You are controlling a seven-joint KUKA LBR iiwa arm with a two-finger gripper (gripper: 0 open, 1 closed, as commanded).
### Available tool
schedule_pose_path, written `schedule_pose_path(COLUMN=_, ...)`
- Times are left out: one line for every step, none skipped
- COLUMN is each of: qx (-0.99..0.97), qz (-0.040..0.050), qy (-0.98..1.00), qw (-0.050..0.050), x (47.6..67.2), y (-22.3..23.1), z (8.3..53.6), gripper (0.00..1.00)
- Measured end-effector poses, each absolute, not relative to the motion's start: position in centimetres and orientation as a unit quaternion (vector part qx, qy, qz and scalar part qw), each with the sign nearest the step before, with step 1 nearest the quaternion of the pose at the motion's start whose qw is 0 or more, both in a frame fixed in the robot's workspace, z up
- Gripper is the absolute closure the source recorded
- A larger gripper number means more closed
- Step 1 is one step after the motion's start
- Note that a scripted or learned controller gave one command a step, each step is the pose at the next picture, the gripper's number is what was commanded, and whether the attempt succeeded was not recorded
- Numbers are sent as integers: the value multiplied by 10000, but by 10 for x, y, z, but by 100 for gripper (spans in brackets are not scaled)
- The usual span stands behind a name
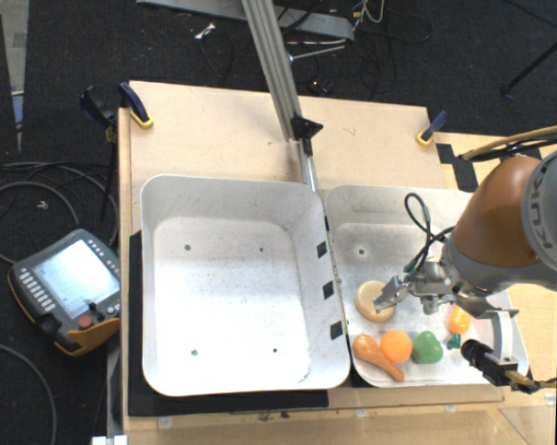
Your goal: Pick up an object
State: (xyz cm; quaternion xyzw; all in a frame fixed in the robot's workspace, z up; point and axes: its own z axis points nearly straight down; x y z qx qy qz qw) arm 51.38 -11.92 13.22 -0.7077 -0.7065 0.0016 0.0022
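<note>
Fingers of my two-finger gripper (pixel 392 294) are reaching over the right white bin (pixel 352 216), and I cannot tell how wide they are standing. Just beneath them is lying a round beige ring-shaped piece (pixel 374 302). Nearer the bin's front edge are sitting an orange ball (pixel 397 346), a green rounded lump (pixel 427 347) and an orange gourd-shaped toy (pixel 372 352).

Right bin (pixel 352 231): beige ring (pixel 374 302), orange ball (pixel 397 346), green piece (pixel 427 348), orange gourd (pixel 376 355).
</note>
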Motion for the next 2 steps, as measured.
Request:
schedule_pose_path(qx=-7073, qz=-1, qy=-7069, qw=-1, x=516, y=-119, z=145, gripper=100)
schedule_pose_path(qx=-7061, qz=-13, qy=-7081, qw=-19, x=509, y=-114, z=193, gripper=100)
